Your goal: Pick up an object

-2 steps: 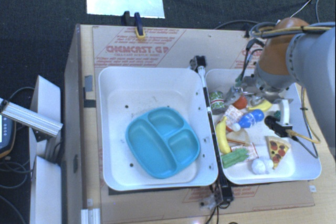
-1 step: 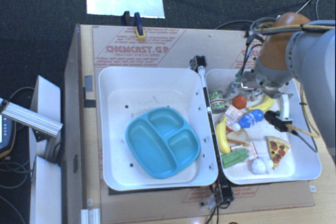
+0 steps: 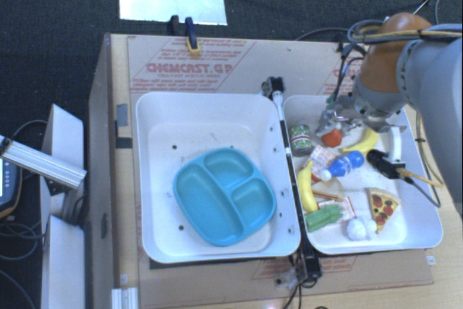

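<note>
In the camera view, the grey arm point(image 3: 423, 76), with its orange band point(image 3: 380, 65) above the wrist, reaches in from the right over the far part of the right bin point(image 3: 428, 224). The gripper point(image 3: 336, 121) hangs low near that bin's far left corner, and whether it is clenched or released cannot be told from here. Right below it, touching or nearly so, lies a small red-orange object point(image 3: 331, 138), the closest thing for picking. It sits near the bin's far edge, between a green can point(image 3: 300, 139) at the left wall and a curved yellow piece point(image 3: 365, 139) to its right. Nearer the middle of the bin a blue bottle point(image 3: 345, 163) lies on its side. A banana point(image 3: 307, 188) runs along the left wall, below the can. Toward the near edge are a green packet point(image 3: 323, 216), a white ball point(image 3: 356, 229) just beside it, and a pizza slice point(image 3: 381, 206) nearer the right wall. The left bin point(image 3: 145, 155) holds a blue divided plate point(image 3: 224, 197), lying flat toward the bin's near right corner, close to the wall shared with the right bin. Both bins rest on a brown sheet with red lettering point(image 3: 195, 69) that covers the bench, and a blue and yellow clamp point(image 3: 190, 36) grips the sheet's far edge
</note>
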Controlling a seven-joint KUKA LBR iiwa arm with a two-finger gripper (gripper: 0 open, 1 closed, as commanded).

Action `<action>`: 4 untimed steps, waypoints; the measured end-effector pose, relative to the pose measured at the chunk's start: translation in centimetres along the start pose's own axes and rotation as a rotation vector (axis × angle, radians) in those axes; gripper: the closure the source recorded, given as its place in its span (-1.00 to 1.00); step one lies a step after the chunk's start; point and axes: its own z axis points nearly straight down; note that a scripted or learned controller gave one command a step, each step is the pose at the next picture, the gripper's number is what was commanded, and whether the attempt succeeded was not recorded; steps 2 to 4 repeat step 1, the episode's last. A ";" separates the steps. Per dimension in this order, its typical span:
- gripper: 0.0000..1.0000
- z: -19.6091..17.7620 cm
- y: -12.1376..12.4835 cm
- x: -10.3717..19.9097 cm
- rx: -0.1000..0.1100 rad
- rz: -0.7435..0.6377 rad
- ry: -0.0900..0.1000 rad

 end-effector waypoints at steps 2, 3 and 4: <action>1.00 -9.0 -3.0 7.3 0.001 0.000 0.002; 1.00 -9.0 -3.0 7.3 0.001 0.000 0.002; 1.00 -9.0 -3.0 7.3 0.001 0.000 0.002</action>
